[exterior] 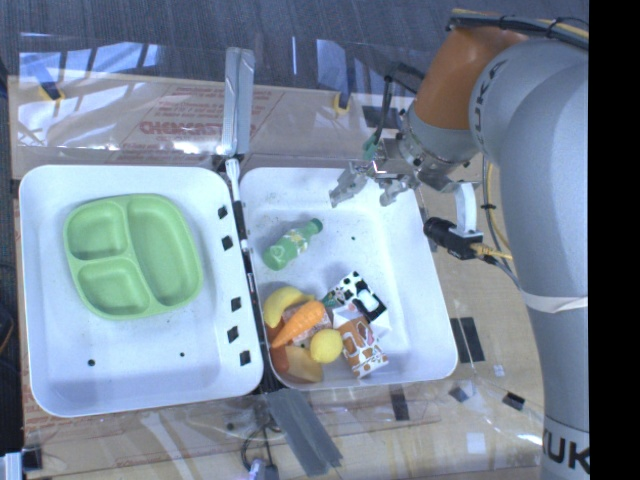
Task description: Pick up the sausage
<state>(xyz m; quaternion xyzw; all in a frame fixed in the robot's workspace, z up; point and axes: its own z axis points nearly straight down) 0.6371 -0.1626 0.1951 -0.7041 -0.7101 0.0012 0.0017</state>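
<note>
— Sausage [300, 322]?
— Orange-brown, stubby, lying tilted in the pile of toy food well below the gripper [370, 190], touching a yellow lemon [325, 345].

— Jaws?
— Spread open, holding nothing, hovering over the right bin [420, 268] near its far rim.

— Between jaws and sausage?
— Green bottle [291, 244], lying on its side.

— Surroundings?
— Left bin [50, 358] bearing a green divided plate [130, 255]; wooden bench [480, 428] under clear sheeting.

Right bin [425, 298]: open floor across the back and middle, only the green bottle [291, 245] lying there — the front is crowded with piled toys [322, 336], touching one another.
</note>
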